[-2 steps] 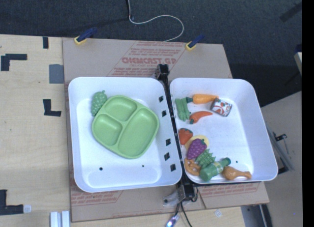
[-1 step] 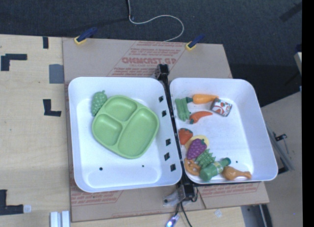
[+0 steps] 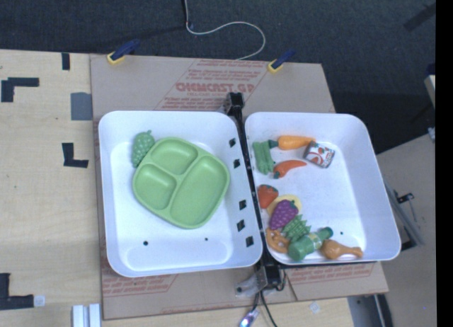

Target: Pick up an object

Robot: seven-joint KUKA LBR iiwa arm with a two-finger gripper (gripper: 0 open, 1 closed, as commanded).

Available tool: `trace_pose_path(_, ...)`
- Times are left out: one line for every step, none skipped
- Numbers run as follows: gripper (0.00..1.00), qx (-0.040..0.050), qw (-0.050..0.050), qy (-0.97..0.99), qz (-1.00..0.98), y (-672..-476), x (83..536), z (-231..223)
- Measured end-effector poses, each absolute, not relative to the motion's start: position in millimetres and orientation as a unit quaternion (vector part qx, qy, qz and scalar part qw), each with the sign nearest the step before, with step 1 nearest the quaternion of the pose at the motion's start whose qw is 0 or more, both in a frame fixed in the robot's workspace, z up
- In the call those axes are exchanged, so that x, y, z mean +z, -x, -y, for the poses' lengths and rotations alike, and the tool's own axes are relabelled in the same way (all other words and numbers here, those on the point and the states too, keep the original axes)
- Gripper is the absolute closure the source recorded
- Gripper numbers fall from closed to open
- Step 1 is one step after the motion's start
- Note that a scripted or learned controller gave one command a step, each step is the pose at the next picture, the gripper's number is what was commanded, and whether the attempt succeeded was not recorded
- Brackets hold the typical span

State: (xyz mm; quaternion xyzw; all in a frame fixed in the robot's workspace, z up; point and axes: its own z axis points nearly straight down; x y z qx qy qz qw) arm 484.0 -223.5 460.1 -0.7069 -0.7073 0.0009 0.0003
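Observation:
The right bin holds several toy foods. An orange carrot and a small red and white can lie near its far side. A green pod and an orange-red pepper sit beside them. Nearer the front are a red strawberry, purple grapes, a green leafy piece, a green bottle shape and a tan piece. In the left bin a green divided plate lies with a green grape bunch at its far left edge.
Both bins rest on a cardboard sheet held by yellow and blue clamps. A white cable runs over the dark floor behind. Black clips line the divider between the bins.

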Motion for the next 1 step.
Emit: trace_pose_path(1.0, 0.0012, 0.001, 0.707, 0.707, -484.0, 434.2, 223.5)
